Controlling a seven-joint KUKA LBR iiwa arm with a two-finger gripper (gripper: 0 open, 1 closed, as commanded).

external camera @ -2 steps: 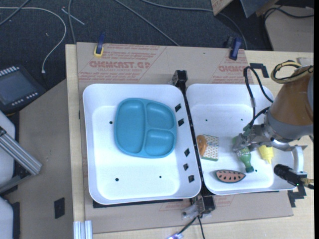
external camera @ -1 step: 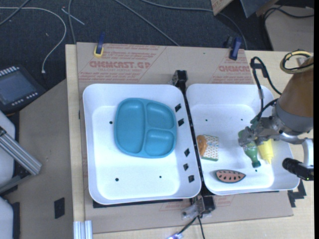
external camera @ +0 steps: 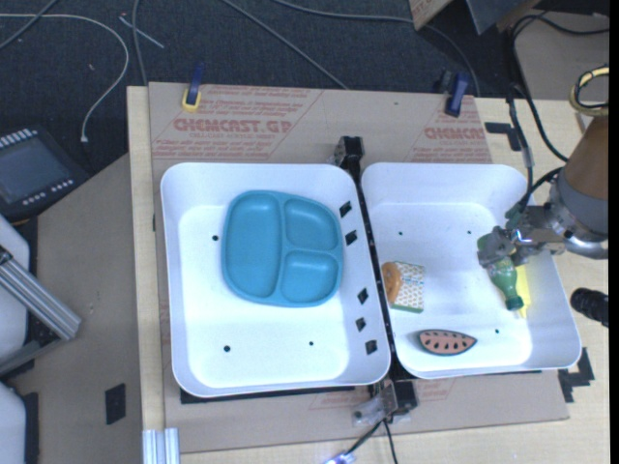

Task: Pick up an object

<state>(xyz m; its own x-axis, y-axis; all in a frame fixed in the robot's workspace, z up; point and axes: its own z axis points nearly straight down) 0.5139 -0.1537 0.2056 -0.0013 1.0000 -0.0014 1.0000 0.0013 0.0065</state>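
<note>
The green and yellow toy bottle (external camera: 509, 286) lies in the right white bin (external camera: 455, 187), at about three o'clock near the wall. The claw (external camera: 500, 249) sits right on its top end, touching it. I cannot tell how the claw grips. A small orange and white sandwich toy (external camera: 403, 285) lies near the middle wall at nine o'clock. A watermelon slice toy (external camera: 447, 342) rests at six o'clock. The blue divided plastic plate (external camera: 283, 247) fills the left white bin (external camera: 261, 356) on the worktop (external camera: 290, 114).
</note>
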